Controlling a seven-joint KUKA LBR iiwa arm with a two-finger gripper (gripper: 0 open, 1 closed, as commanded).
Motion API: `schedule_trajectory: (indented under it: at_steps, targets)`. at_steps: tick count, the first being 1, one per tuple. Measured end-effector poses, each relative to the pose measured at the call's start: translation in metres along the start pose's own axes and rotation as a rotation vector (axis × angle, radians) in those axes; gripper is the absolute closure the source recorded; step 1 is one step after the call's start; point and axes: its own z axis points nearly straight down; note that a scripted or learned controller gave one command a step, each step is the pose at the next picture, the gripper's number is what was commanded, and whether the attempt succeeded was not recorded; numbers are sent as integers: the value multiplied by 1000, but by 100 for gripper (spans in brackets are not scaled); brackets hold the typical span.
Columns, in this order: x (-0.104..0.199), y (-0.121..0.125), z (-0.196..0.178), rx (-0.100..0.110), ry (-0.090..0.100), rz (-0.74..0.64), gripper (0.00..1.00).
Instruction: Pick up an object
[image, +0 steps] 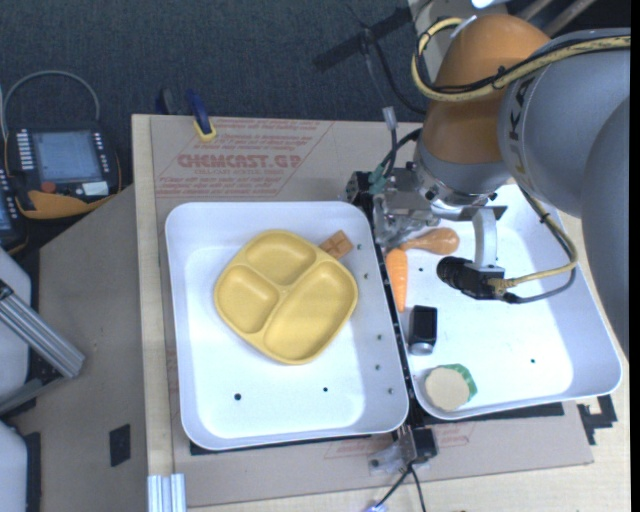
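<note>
The right bin holds an orange carrot along its left wall. Behind it lies a tan drumstick-shaped piece, and in front of it a small black block. A round tan and green item rests at the front corner. My gripper hangs low over the bin's back left corner, just above the carrot's top end and the tan piece. The wrist hides its fingers. In the left bin, a yellow divided plate sits with a small brown block at its back right rim.
The grey arm with its orange band covers the back of the right bin. A black cable and connector dangle over the bin's middle. A teach pendant lies off the bench at the far left.
</note>
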Motion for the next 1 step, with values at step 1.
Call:
schedule_trajectory:
  at_steps: [1]
  targets:
    - [47, 25, -5, 0, 0, 0, 100]
